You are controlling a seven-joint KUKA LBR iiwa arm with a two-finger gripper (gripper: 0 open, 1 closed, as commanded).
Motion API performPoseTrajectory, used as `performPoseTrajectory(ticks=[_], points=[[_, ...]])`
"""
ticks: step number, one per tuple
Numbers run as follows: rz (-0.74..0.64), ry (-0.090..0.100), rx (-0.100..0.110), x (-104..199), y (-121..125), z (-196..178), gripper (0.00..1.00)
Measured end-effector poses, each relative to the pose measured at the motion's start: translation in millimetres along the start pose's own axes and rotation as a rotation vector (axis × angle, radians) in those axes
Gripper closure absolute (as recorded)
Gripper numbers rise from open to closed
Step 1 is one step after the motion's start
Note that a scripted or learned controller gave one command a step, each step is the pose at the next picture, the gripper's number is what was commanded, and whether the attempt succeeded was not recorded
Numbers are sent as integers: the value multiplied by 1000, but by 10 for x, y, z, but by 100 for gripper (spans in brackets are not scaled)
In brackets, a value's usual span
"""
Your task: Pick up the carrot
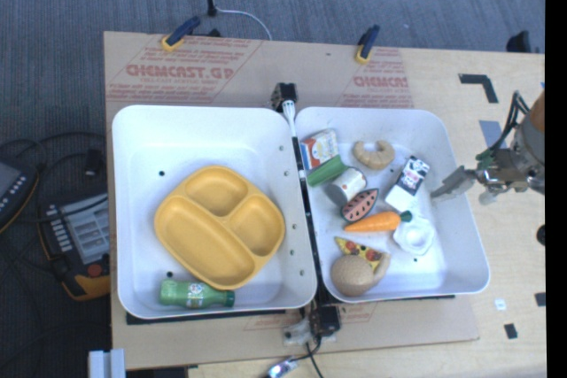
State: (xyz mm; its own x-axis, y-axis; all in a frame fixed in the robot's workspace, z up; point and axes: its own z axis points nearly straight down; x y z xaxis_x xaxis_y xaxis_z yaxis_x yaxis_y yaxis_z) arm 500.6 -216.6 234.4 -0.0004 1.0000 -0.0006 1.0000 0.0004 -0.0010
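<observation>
carrot (375,222) in right bin (461,266), gripper (461,182) seemingly outside

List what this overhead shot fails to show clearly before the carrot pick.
- Tool: blurred at the right bin's rim; finger gap unreadable.
- Arm: mostly cut off by the frame's right side.
- Carrot: its green end is crowded by the white piece; contact is unclear.
- Carton and green bottle: labels too small to read.

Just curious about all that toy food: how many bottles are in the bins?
1: a green bottle lying on its side in the left bin, in front of the yellow plate.
</observation>
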Motion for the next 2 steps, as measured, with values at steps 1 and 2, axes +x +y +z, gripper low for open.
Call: performPoseTrajectory(ticks=[1, 2], points=[[-36, 1, 0, 343, -128, 1338, 0], [119, -5, -13, 797, 539, 1443, 0]])
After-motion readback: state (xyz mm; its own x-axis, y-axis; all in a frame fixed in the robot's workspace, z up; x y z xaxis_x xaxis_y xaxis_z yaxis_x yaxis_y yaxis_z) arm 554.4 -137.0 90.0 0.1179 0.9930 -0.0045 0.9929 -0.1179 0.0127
